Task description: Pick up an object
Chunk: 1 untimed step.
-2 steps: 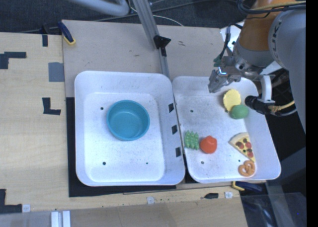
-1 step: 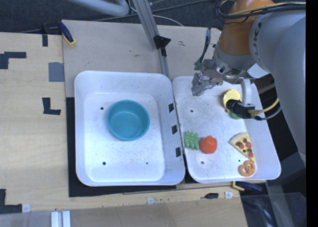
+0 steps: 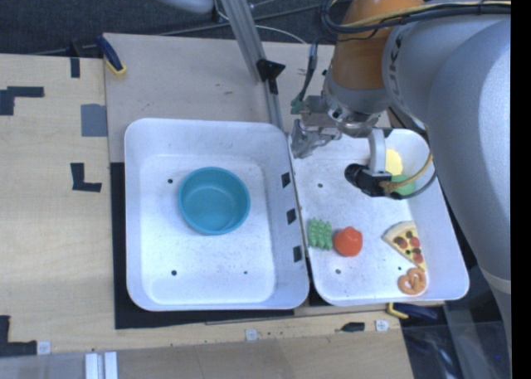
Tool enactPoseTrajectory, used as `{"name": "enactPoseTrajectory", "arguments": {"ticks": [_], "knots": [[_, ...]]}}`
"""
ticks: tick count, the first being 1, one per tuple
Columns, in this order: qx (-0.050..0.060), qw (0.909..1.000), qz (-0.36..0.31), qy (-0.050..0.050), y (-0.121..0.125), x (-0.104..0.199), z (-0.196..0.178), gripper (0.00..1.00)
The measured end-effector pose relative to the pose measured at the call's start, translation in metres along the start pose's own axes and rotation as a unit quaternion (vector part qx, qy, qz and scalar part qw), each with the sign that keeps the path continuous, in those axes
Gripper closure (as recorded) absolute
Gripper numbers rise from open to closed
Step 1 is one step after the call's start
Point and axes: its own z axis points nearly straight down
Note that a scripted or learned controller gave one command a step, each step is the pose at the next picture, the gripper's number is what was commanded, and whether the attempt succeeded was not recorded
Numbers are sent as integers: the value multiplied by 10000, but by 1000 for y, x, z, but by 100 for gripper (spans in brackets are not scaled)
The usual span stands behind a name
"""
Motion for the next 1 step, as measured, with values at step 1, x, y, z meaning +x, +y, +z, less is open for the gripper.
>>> {"name": "enactPoseTrajectory", "arguments": {"ticks": [1], "knots": [[0, 10000, -3, 0, -13, 59, 0, 100]]}}
